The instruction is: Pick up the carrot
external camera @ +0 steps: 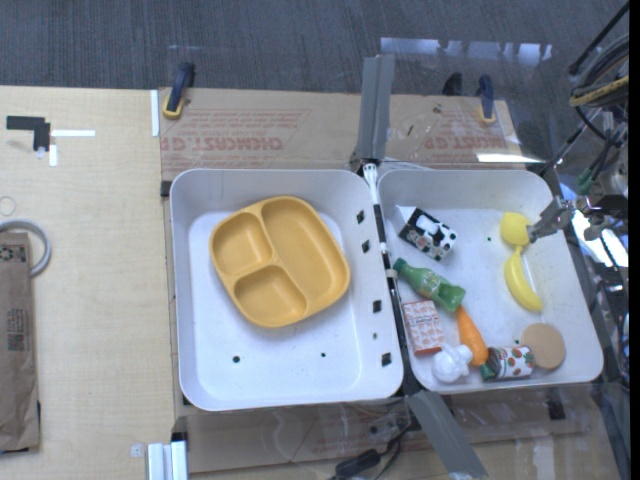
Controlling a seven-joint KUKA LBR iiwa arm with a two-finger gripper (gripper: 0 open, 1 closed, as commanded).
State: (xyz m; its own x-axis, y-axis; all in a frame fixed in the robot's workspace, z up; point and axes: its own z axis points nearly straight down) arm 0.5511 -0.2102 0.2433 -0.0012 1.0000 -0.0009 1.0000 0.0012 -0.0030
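The carrot (471, 336) is small and orange. It lies in the right bin (480, 183) near the front edge, running from the green bottle (430, 282) down toward a white item (452, 364). My gripper (543, 230) reaches in at the bin's right rim, its tip beside a yellow lemon (513, 229). It is well to the upper right of the carrot and apart from it.
The right bin also holds a banana (522, 282), a black-and-white cow toy (430, 235), a pink carton (423, 326), a tan round cookie (544, 345) and a small patterned can (510, 362). A yellow divided plate (279, 260) sits in the left bin (200, 368).
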